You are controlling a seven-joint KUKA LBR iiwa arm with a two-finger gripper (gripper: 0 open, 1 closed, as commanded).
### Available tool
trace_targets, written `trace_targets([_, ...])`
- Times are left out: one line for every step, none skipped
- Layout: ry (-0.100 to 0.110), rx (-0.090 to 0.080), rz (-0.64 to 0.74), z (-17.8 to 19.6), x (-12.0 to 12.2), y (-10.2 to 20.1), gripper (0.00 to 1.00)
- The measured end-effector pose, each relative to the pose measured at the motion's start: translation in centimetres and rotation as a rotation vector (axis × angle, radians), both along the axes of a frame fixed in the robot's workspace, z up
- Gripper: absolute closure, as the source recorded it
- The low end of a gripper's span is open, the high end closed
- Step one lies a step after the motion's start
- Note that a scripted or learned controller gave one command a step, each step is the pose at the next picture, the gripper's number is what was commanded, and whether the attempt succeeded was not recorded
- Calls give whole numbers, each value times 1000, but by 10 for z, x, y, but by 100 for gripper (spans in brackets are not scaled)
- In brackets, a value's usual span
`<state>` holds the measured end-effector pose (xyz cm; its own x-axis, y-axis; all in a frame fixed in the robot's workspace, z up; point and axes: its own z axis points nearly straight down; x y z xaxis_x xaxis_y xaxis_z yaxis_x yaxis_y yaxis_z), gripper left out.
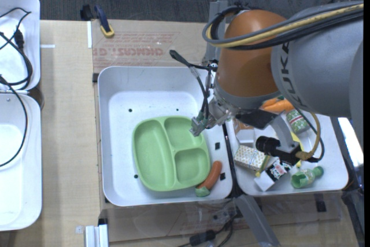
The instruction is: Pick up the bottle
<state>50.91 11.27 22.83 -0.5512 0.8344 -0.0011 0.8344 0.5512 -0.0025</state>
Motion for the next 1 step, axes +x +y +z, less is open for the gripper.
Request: trace_targets([1,2,255,8,-31,-83,100])
